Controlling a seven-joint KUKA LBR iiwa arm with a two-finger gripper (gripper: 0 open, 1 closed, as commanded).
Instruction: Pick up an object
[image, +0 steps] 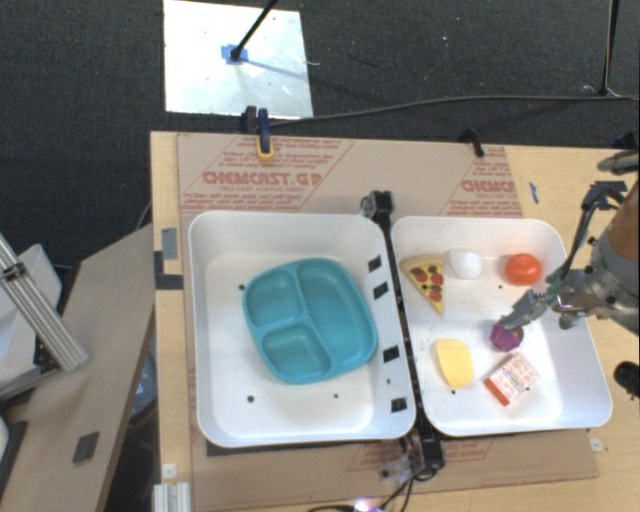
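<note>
The right bin (575, 395) holds several small objects: a pizza slice (426, 280), a white ball (464, 263), an orange-red ball (522, 268), a yellow piece (454, 362), a red-and-white packet (512, 379) and a purple object (506, 336). My gripper (521, 314) reaches in from the right, and its tip sits right at the top edge of the purple object. The arm hides how the fingers stand. Nothing is visibly lifted.
The left bin (220, 300) carries a teal divided tray (308, 320). A black divider with clips (392, 300) runs between the bins. The arm body (610, 280) hangs over the right bin's right rim. Cardboard covers the bench behind.
</note>
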